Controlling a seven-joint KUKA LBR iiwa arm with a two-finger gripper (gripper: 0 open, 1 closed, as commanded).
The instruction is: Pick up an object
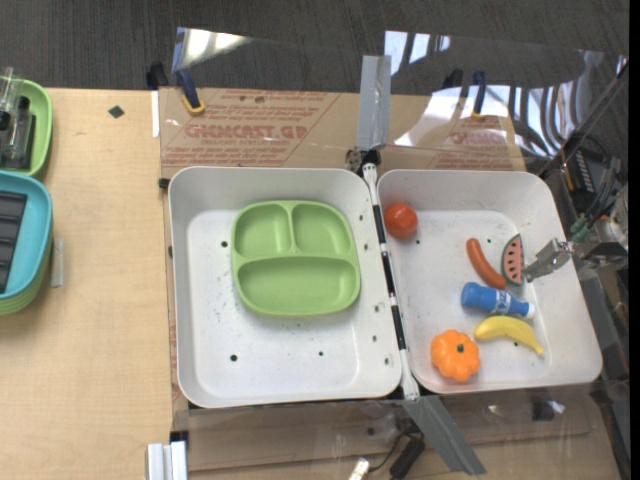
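Note:
The right bin [470,182] holds a red tomato [401,220], a sausage [485,264], a watermelon slice [513,258], a blue bottle [492,299], a banana [510,332] and an orange pumpkin [455,356]. My gripper [545,263] reaches in over that bin's right side. It is just right of the watermelon slice and above the banana, and nothing shows in its grasp. The left bin [190,298] carries a green divided plate [296,258].
A ridge [385,278] separates the two bins. Cardboard [260,128] lies behind them. Stacked teal and green trays [20,228] sit at the bench's far left edge. Cables and hardware [590,168] crowd the right side beyond the bin.

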